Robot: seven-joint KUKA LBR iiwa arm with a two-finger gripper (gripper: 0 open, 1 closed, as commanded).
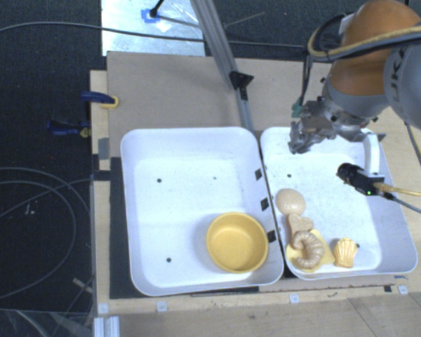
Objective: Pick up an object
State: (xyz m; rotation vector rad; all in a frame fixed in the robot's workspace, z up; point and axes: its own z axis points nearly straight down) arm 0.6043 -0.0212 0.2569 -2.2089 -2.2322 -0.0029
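Now, the things to pick lie mostly in the right bin (340, 209), gathered at its near end by the left wall. Farthest from the camera among them is a round pale lump (290, 201). Just nearer than it is a tan piece (300, 223), and the two look to be touching. A curled pale piece (307, 250) lies against the near rim, up against the tan piece. A ribbed yellow shell (345, 252) sits to the right of the curled piece, near it but apart from it.

One more thing, a yellow bowl (237, 241), stands upright in the left bin (182, 188), in the near right corner, close to the wall shared with the right bin.

The gripper (299, 142) hangs over the far end of the right bin, near its far left corner and well apart from the cluster of things. Nothing shows in its grasp, and from this slant I cannot tell whether it is parted or closed. The grey arm (407, 83) with its orange band (375, 44) reaches in from the right above it.

The two bins sit side by side on a brown board (168, 90). A grey metal pole (217, 37) slants down across the board and ends near the far edge between the bins. At the board's left edge sits a blue and yellow clamp (99, 99), with a second blue clamp (67, 126) just beyond it. Thin cables (28, 188) loop over the dark floor on the left.
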